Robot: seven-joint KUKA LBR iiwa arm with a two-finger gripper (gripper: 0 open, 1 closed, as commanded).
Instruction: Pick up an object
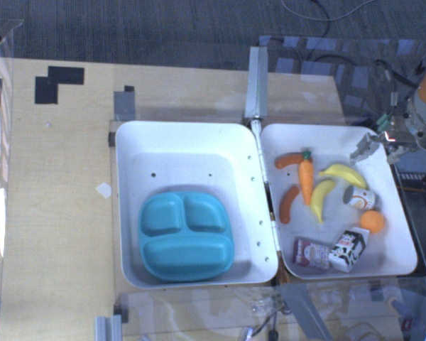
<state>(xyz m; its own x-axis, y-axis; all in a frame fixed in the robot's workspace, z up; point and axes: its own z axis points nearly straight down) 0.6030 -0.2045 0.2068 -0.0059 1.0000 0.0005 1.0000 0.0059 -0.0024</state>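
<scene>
The right bin (pixel 405 261) holds several toy foods: a carrot (pixel 305 178), two brown sausages (pixel 291 160) (pixel 289 202), two yellow bananas (pixel 345 174) (pixel 319 198), a small can (pixel 358 198), an orange (pixel 373 221), a black-and-white milk carton (pixel 348 249) and a maroon carton (pixel 310 253). My gripper (pixel 367 147) hangs over the bin's far right corner, just above and to the right of the upper banana. Nothing shows in its grasp.
In the left bin (pixel 128 190) lies a blue divided plate (pixel 187 234), toward the front. A metal post (pixel 257 84) stands between the bins at the back. Cables and the arm's grey body (pixel 422 116) crowd the right edge.
</scene>
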